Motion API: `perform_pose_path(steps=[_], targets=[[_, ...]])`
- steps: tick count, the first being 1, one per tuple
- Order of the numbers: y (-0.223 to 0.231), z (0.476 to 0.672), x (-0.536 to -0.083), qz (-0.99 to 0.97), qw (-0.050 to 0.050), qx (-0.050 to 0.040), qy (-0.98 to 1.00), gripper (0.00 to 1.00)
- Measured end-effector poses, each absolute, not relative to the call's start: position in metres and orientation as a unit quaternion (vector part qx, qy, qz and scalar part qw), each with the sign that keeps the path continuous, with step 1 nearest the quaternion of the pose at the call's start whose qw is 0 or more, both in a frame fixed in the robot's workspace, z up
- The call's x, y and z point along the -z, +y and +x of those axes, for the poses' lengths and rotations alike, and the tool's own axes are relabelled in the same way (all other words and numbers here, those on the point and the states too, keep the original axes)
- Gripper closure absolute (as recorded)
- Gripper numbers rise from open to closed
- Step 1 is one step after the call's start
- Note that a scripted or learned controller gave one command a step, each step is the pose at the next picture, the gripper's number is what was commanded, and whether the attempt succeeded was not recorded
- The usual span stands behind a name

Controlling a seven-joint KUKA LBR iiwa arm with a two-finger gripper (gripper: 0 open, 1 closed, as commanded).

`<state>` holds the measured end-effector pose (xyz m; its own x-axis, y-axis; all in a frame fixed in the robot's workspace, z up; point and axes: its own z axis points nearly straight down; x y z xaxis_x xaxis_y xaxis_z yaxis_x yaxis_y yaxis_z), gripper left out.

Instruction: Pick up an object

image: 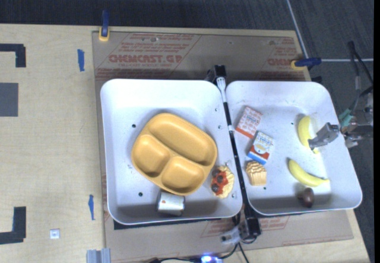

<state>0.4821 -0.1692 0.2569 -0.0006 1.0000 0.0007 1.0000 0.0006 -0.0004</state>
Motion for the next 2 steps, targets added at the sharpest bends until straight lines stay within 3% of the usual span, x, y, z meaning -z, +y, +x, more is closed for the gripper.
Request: perform_pose_path(steps=[1, 2], targets=[[-0.163, 0.480, -0.086, -0.707, -0.001, 0.0009, -0.707, 0.00], [-0.164, 0.482, -0.097, -0.707, -0.004, 0.0017, -0.707, 1.00]])
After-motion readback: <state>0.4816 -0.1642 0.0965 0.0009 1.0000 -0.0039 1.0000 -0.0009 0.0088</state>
